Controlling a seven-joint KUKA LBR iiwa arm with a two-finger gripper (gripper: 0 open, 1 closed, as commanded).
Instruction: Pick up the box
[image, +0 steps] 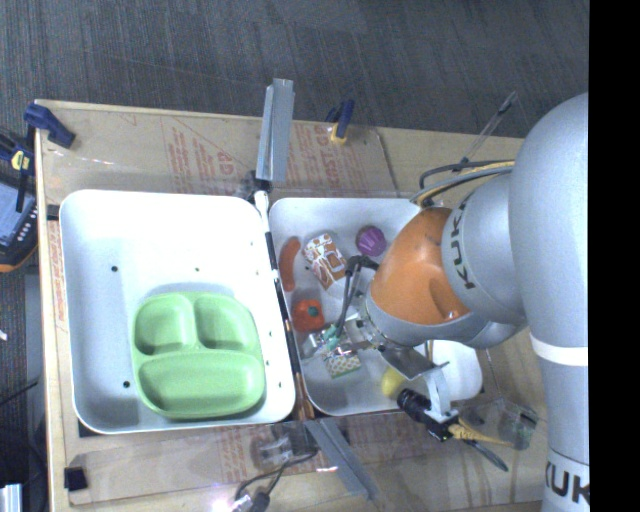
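Box: small, patterned red and white, lying near the far end of the right bin, between a reddish sausage-shaped piece and a purple ball.
Gripper: low in the same bin, well apart from the box, over a small checkered item; whether its claw is spread or pinched cannot be told.
Left bin: holds a green divided tray.

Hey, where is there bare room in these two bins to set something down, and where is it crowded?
The left bin has bare floor above the green tray and along its left wall. The right bin is crowded: box, purple ball, a red toy and the gripper fill it, and the arm covers its right side. A bare strip runs along its top edge.
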